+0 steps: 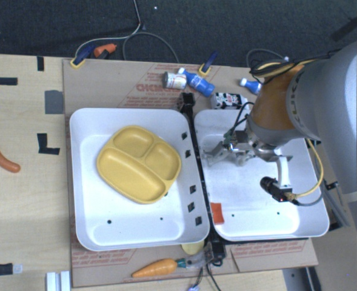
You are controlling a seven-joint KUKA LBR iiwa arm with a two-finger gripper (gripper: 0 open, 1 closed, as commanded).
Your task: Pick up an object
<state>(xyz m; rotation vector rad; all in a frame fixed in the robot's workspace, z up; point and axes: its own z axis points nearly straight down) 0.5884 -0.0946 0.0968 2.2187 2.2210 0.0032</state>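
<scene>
A yellow divided plate (140, 162) lies in the left white bin (87, 223). In the right white bin (287, 226) a small orange-red block (216, 213) sits near the front left corner. My gripper (217, 153) hangs low over the back left part of the right bin, close to the wall between the bins. It is well behind the block, and nothing shows held in it. The grey arm with its orange band (275, 105) covers the bin's back right part.
A toy carrot (157, 267) lies on the cardboard in front of the bins. A sausage-shaped toy (4, 158) rests on the bench at far left. Blue-and-white bottles (190, 80) and clamps lie behind the bins. A yellow cable (314, 187) loops beside the wrist.
</scene>
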